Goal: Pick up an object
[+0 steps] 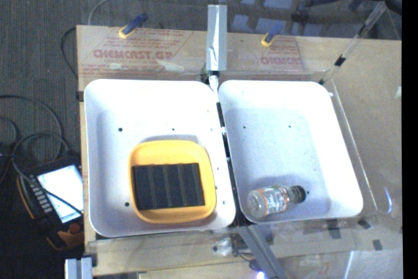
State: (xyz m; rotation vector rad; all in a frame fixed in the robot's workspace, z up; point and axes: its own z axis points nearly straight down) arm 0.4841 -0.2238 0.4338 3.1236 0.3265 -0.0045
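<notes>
Camera view frames are taken from above at a slant, and two shallow white bins are seen side by side on a brown bench board (140, 54) printed with red lettering. How the claw stands cannot be told from this view.

In the left bin (104, 108) a yellow tray (173, 160) with rounded corners is laid flat. A dark ribbed panel (168, 185) is set into its top. The tray is placed toward the near side of the bin and closer to the bin's right wall than to its left. Whether it touches that wall cannot be told.

In the right bin (313, 114) a clear plastic bottle (269, 200) is laid on its side in the near left corner, close against the near wall. Its dark cap (298, 193) is pointed to the right, and what may be a label is seen round its body, though the picture is too soft for this to be certain. The bottle and the tray are kept apart by the two bin walls that meet at the middle.

A grey metal strip (216, 39) is stood at the far end of the seam between the bins. Two yellow and blue clamps are fixed on the far edge of the board, one (132, 25) behind the left bin and one (271, 36) behind the right. A clear plastic screen (353, 29) is raised around the right bin's far and right sides.

On the dark carpet at the left, a handheld device with a lit screen (55, 196) is laid among black cables (19, 140).
</notes>
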